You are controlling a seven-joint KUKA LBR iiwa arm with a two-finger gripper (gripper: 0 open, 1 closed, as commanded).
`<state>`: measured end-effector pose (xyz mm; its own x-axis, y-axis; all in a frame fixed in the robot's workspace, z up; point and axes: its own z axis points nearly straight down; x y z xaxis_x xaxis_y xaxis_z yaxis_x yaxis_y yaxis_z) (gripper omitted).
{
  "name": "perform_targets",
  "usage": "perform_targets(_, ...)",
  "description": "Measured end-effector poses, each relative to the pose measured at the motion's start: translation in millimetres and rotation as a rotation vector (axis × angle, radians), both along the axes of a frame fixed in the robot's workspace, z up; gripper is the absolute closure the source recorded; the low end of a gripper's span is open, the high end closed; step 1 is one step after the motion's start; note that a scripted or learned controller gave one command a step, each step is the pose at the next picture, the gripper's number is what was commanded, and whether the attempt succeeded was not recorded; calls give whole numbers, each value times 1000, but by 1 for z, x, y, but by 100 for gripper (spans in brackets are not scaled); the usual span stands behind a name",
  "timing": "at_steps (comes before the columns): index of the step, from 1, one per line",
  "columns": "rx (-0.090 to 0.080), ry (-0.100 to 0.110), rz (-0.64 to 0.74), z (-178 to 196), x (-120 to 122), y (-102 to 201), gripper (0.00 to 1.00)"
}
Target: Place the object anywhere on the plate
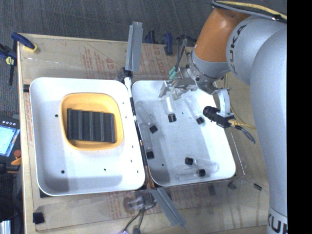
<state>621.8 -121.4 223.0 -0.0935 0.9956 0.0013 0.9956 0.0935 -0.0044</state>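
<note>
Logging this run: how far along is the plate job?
Nothing looks done: the yellow plate in the left bin carries just a dark ridged insert. The tool is over the right bin among clear tubes. Grasp and placement remain.

a robot lab: a plywood bench (92, 52) held by clamps (23, 41), two white bins (48, 169), an industrial arm (253, 48).

Beneath the gripper (178, 89), glossy white plastic bins (48, 169) sit on a matt plywood bench (73, 52). Left of it lies a smooth yellow plate (92, 101). The arm (263, 82) looks satin grey.
</note>
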Motion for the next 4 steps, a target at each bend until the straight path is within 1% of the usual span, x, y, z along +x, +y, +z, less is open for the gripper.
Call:
perform_targets(1,-1,-4,179,-32,34,36,100)
perform_targets(2,1,1,426,-32,34,89,100)
perform_targets(3,2,0,707,-32,22,114,100)
perform_targets(4,2,-1,974,1,-14,135,100)
